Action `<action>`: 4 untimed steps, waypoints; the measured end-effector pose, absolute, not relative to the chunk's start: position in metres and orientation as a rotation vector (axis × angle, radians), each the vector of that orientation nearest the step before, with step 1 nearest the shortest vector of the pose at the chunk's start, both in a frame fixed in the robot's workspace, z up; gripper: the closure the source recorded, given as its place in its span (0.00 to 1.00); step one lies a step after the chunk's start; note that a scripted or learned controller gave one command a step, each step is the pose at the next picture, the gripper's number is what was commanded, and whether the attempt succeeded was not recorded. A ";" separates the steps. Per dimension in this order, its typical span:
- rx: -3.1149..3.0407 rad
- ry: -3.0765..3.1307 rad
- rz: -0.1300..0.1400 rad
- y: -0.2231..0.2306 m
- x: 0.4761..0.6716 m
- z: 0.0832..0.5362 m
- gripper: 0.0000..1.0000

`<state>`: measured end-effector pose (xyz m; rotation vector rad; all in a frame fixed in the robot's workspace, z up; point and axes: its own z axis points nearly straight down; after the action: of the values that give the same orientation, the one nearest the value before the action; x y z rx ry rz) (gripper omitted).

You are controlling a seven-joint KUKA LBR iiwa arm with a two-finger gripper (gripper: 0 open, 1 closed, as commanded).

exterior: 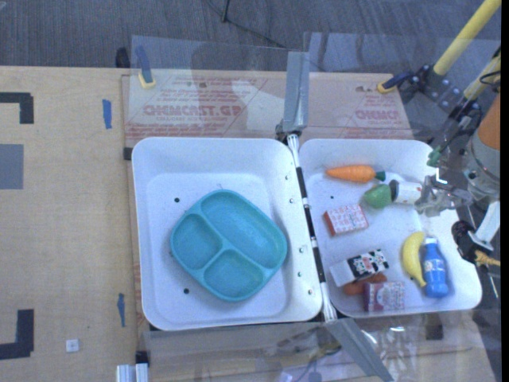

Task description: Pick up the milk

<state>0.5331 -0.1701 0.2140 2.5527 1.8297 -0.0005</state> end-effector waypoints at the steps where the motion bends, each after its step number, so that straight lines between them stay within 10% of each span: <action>1: 2.552 1.831 -0.001 -0.170 0.533 0.214 0.00; 2: 1.919 2.489 0.000 -0.142 0.516 0.110 0.00; 3: 1.833 2.547 0.003 -0.138 0.586 0.126 0.00; 4: 1.685 2.651 0.002 -0.107 0.513 0.093 0.00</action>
<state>0.5131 -0.1066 0.0930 1.6852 2.6509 0.0016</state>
